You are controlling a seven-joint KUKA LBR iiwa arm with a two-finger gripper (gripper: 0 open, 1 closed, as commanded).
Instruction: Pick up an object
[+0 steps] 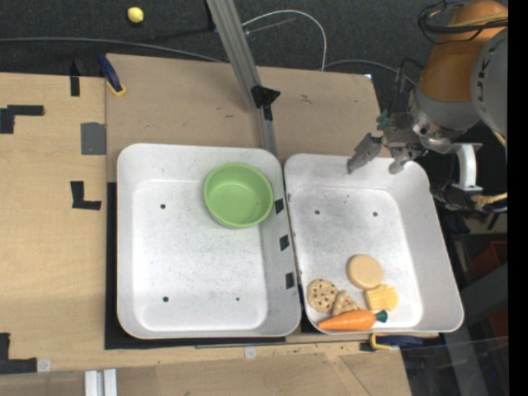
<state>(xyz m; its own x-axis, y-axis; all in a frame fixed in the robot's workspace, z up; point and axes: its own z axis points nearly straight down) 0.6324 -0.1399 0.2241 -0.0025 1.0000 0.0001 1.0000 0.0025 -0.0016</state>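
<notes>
Grey jaws (pixel 380 158) spread wide | holding nothing | above right bin (pixel 412 221) rim

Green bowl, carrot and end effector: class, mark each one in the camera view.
green bowl (pixel 238 195), camera view, inner floor
carrot (pixel 350 321), camera view, middle of orange body
end effector (pixel 381 159), camera view, between its open fingertips

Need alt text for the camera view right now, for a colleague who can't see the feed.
The gripper hangs open over the far edge of the right bin, holding nothing. A carrot, cookie and other toy foods cluster in that bin's near corner; a green bowl sits in the left bin.
</notes>
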